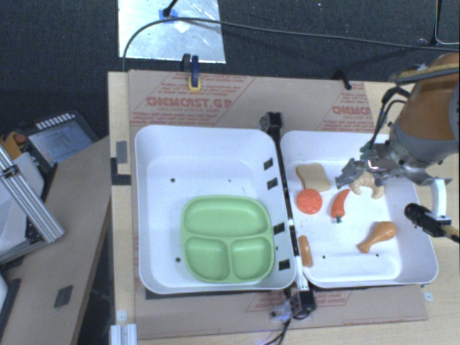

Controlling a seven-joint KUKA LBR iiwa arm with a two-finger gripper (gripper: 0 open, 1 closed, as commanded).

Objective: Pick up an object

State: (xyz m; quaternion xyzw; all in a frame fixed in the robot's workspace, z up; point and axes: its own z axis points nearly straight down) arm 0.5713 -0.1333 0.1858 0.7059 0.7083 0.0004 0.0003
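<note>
Two white bins sit side by side on the surface (237, 95). The left bin (154, 192) holds a green divided tray (226, 237). In the right bin (410, 264), taking the red tomato (310, 201) as the landmark: a tan bread slice (313, 176) lies just above it, a red pepper (340, 204) just to its right, a sausage (305, 251) below it by the bin's left wall, a chicken drumstick (378, 236) to its lower right, and a pale, lumpy item (368, 183) beyond the pepper. The tool (359, 169) hangs over that pale item; I cannot tell whether it grips anything or how far apart it stands.
</note>
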